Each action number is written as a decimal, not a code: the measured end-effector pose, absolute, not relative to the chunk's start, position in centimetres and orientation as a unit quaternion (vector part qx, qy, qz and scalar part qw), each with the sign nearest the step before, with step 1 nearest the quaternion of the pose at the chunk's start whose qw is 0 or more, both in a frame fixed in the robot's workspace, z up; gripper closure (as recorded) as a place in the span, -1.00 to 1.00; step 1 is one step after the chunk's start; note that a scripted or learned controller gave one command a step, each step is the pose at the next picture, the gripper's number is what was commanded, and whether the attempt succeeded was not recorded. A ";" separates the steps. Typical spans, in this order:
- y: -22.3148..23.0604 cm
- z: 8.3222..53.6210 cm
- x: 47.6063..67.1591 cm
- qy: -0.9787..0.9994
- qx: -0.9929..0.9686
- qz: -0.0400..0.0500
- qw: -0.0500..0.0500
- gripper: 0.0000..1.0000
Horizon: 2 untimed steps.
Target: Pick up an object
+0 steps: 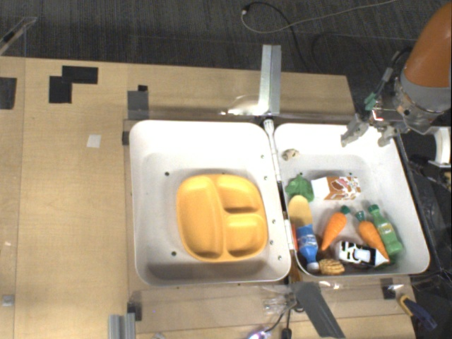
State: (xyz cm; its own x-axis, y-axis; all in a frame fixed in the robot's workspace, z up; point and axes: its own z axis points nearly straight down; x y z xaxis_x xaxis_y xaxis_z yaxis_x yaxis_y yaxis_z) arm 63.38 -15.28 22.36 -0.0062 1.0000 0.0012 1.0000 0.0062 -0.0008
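The arm comes in from the right at the far side of the scene, its orange band (432,51) at the upper right corner and the grey wrist below it. The tool (368,132) hangs over the far right corner of the right bin (417,210), well above the bin's contents. Its two fingers (351,134) are spread apart with nothing between them; they point down and toward the left, one on the left side and the other just to the right of it.

The right bin holds a cluster of small things along its near half. A green toy (299,187) lies at the left wall, with a yellow piece (299,207) just near of it and a blue bottle (307,242) nearer still. Two orange carrots (334,228) lie slanted in the middle, and a green bottle (385,229) lies beside the right-hand one. A white and brown packet (342,186) sits farther back, in the middle of the bin. A black and white item (357,253) and a small tan piece (329,265) rest at the near edge. A tiny pale object (289,154) lies alone near the far left corner.

The left bin (152,189) holds a yellow divided plate (220,216) in its middle. Both bins sit on the wooden worktop (63,210).
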 end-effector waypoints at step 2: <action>-18.0 11.2 56.0 -0.696 -0.718 -0.013 -0.017 -1.00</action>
State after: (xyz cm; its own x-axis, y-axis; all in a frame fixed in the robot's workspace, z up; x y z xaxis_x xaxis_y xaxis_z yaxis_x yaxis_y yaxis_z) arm 56.02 -18.01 11.24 0.0303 0.9995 -0.0050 0.9987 -0.0300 0.0421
